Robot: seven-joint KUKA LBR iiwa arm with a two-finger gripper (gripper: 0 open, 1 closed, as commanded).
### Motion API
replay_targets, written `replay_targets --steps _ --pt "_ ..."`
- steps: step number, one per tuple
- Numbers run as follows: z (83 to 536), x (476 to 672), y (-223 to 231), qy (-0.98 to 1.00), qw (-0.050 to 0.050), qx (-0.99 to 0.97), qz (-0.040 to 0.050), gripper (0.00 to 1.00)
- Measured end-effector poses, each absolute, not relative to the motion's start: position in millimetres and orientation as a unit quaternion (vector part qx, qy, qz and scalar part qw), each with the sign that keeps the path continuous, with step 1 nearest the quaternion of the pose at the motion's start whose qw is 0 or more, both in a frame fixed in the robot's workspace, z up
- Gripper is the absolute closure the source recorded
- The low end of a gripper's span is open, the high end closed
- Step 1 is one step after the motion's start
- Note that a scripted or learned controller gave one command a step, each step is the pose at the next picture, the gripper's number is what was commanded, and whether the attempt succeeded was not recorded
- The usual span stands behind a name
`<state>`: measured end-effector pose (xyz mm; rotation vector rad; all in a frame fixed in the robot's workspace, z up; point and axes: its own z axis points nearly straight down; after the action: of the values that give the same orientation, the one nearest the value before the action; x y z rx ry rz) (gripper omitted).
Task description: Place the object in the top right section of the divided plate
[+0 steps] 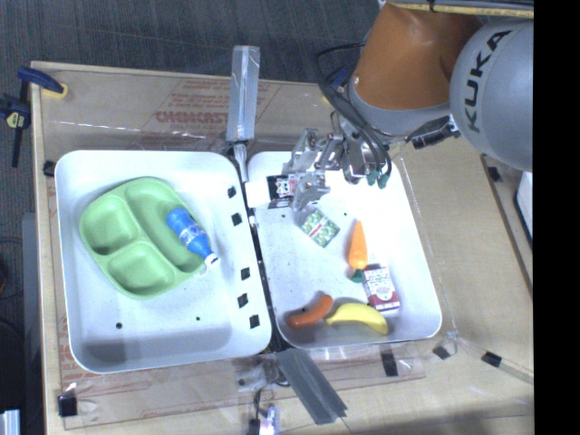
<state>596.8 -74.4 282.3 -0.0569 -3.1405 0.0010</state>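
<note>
Hovering at the far edge of the right bin, the gripper sits just above a small green-and-white carton; we cannot tell whether its fingers are apart or together. We should grip it squarely, since the divided plate in the left bin already carries a blue bottle in its right section. Around us the counter is crowded with a carrot, a banana and a red carton.

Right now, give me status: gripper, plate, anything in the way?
Gripper low over right bin, above green-white packet. Divided plate in left bin; blue bottle lying in its right section.
</note>
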Motion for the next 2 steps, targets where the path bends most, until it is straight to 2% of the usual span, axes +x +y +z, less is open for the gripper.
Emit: replay_targets --steps 1,2 --pt "272.3 624.5 20.1 -0.996 -0.002 0.086 0.0001 1.0" --pt "273.5 600.3 -73.4 -0.973 0.0 0.232 0.0004 1.0"
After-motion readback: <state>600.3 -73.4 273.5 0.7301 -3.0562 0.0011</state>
